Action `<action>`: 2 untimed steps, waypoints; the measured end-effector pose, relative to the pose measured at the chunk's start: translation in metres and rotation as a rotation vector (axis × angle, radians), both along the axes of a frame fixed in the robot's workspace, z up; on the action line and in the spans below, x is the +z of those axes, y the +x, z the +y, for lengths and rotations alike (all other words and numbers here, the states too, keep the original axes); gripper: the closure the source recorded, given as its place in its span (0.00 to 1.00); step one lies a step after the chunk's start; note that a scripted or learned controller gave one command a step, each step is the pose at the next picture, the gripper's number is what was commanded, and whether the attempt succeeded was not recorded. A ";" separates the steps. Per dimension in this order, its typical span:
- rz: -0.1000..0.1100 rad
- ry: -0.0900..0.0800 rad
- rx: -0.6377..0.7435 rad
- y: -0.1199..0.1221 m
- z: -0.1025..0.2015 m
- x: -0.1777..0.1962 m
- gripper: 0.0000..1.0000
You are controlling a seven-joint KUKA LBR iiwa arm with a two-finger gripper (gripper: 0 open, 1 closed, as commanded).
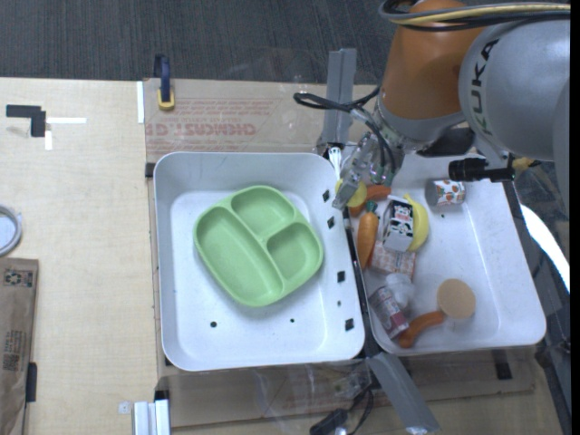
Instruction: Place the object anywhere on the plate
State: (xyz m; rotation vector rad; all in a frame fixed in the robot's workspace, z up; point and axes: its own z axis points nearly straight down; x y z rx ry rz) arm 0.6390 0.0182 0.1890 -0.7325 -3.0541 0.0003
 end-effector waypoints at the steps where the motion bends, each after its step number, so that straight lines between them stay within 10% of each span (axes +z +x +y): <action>1: 0.002 0.000 0.142 -0.060 0.048 0.000 1.00; 2: 0.002 0.000 0.142 -0.060 0.047 0.001 0.00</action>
